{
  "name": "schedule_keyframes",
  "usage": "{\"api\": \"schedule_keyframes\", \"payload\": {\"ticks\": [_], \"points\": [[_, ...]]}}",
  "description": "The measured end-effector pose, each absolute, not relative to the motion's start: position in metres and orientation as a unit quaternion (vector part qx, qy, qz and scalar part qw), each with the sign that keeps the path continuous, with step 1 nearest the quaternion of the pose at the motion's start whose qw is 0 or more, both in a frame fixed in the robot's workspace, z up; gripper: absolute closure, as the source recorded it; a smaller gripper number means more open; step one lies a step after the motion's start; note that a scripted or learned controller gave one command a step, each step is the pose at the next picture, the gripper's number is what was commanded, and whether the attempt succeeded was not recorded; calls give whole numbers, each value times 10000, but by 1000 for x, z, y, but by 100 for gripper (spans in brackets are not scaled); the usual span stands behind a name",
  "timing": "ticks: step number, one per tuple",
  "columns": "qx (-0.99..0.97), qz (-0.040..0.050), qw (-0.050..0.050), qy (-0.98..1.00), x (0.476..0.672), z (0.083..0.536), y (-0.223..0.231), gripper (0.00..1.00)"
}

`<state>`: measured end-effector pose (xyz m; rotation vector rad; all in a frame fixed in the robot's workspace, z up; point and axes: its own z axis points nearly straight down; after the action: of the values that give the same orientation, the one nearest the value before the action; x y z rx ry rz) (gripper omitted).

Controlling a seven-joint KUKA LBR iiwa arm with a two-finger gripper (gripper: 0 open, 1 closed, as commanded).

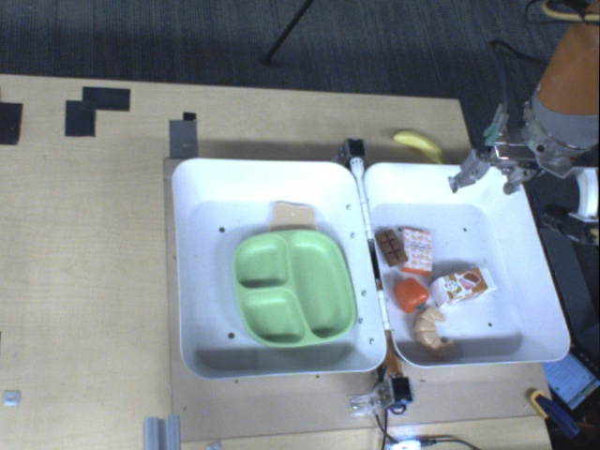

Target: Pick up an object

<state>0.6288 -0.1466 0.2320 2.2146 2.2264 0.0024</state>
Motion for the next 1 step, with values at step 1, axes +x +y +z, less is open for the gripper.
{"api": "schedule_keyframes", "payload": {"ticks": [1], "points": [[7047,1,-6,7095,649,116,-132,0]]}}
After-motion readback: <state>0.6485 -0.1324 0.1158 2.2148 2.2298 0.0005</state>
